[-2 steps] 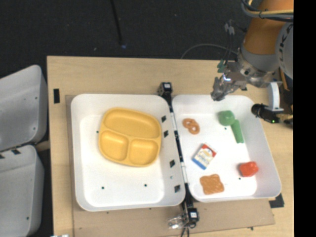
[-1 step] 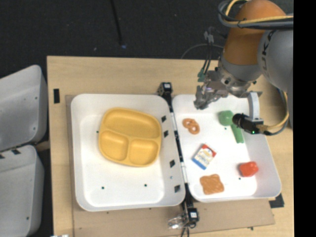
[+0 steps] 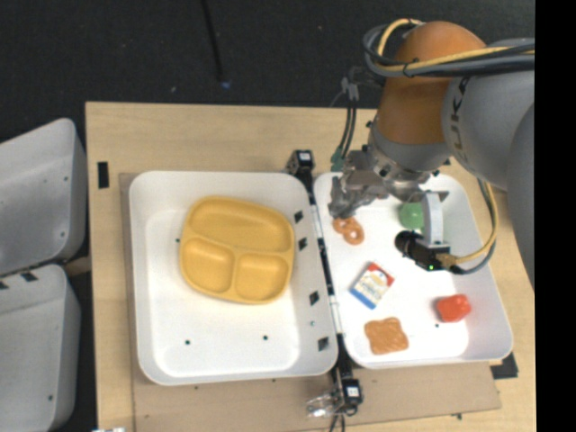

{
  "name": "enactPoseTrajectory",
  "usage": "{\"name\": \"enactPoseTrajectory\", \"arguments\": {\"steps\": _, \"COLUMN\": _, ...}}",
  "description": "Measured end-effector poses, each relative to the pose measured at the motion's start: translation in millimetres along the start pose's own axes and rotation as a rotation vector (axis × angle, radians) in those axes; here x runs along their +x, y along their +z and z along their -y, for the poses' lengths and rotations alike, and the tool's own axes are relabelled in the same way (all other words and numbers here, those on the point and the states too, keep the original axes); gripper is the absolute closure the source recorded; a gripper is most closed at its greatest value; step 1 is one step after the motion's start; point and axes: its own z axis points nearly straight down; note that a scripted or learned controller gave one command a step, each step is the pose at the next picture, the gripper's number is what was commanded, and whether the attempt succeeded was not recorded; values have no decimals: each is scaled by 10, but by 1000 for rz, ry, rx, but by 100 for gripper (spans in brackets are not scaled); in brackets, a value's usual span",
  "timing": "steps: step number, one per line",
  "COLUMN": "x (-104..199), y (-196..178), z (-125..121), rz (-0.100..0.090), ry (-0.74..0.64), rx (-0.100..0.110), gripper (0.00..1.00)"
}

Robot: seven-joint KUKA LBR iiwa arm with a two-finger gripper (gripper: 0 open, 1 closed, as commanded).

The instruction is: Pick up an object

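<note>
Over the right bin [image 3: 481, 331] my pincer [image 3: 345, 207] hangs low, near the bin's left wall, its tips just above a small orange pretzel [image 3: 349, 231]. How wide it stands I cannot tell; the tips blur into one dark grey mass from up here, and nothing shows between them. Count with me: two white bins side by side on the wooden bench [image 3: 207, 120]. One yellow plate [image 3: 238, 248] with three compartments lies in the left bin [image 3: 162, 331]. Five loose things lie in the right bin: the pretzel, one green piece [image 3: 412, 214] partly behind my wrist gear, one small white and blue packet [image 3: 371, 285] near the middle, one brown toast slice [image 3: 386, 336] at the near edge, one red piece [image 3: 453, 308] toward the far right. All five rest on the bin floor, apart from each other.
</note>
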Motion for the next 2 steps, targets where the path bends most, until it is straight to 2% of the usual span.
{"name": "enactPoseTrajectory", "arguments": {"steps": 2, "x": 962, "y": 144, "z": 314, "rz": 0, "ry": -1, "rx": 2, "gripper": 100}}
